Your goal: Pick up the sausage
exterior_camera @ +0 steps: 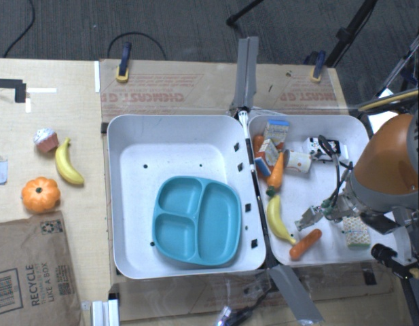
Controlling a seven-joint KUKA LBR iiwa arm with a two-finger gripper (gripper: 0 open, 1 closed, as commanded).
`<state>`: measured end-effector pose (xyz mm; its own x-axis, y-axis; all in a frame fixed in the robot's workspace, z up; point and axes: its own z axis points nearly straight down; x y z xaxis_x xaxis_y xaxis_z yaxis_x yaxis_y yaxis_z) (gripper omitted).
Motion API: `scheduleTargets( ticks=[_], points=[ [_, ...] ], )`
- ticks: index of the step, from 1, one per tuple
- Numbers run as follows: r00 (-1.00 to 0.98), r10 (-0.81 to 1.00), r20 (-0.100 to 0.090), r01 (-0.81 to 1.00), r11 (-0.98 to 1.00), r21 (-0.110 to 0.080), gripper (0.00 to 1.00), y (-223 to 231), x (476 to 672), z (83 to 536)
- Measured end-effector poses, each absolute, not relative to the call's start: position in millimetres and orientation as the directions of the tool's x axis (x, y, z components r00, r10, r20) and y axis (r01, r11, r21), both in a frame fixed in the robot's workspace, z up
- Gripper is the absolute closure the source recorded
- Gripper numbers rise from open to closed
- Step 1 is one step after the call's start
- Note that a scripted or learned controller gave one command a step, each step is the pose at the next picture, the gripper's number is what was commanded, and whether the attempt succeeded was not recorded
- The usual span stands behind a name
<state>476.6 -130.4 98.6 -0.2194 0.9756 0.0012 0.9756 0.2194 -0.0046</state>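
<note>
We saw the arm reach in from the right, its orange band bulking large above the wrist. The wrist bent down and leftward, ending in the hand, which hung low with its metal tip pointing left. We could not make out how the tip was set.

Brown paper bag, lower left of bench: "RECYCLE LIKE A BOX" with recycling symbol, barcode beside it. Cardboard sheet behind bins: red print, upside down, not clearly legible.
</note>
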Motion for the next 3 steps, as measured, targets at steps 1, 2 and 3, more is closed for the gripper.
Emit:
scheduleTargets(
  ticks=[1,2,3],
  points=[
    [-0.246,0.969,0.000,0.969,0.246,-0.002,0.00,-156.9,476.8,90.7],
    [-0.440,0.898,-0.001,0.898,0.440,0.000,0.00,-159.0,493.2,154.4],
    [-0.507,0.862,0.001,0.862,0.507,-0.001,0.00,-158.4,477.2,90.9]
  ],
)
